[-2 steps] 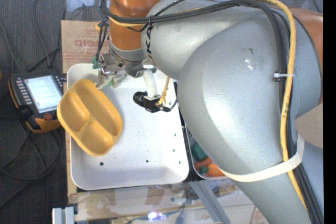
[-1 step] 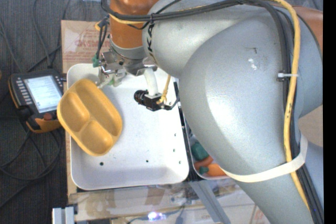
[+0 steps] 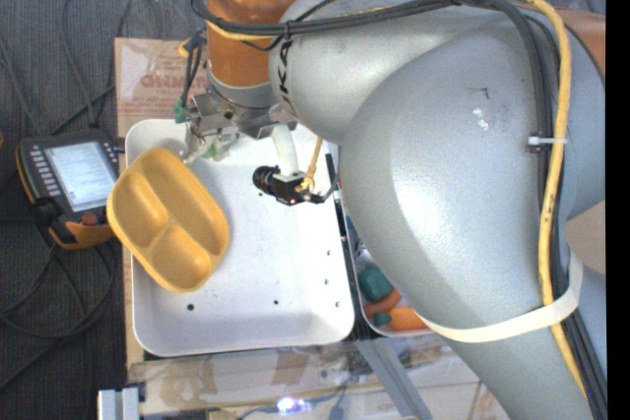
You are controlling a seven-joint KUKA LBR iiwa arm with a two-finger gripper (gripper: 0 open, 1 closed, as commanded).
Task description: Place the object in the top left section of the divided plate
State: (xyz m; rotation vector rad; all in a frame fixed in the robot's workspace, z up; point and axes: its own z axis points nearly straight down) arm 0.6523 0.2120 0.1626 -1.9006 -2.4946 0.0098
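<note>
The gripper [image 3: 209, 145] hangs at the far left corner of the left bin [image 3: 266, 280], just past the upper end of the yellow divided plate [image 3: 167, 216]. How wide it stands, or whether it carries anything, cannot be told, because the wrist hides it from above. No object is plainly visible at the tool. The only loose pieces in sight are a teal thing [image 3: 374, 285] and an orange thing [image 3: 402, 318] in the right bin [image 3: 379, 330], well apart from the plate. All of the plate's sections look bare, so the placing is judged not yet done. The plate lies askew, one side reaching over the bin's left rim (a poor footing for anything pressed onto it). A release from the present spot would likely land on the bin floor or the plate's rim rather than in the top left section. A descent that clips the rim could tip or slide the plate. If the tool is in fact empty, the whole move would deliver nothing.
</note>
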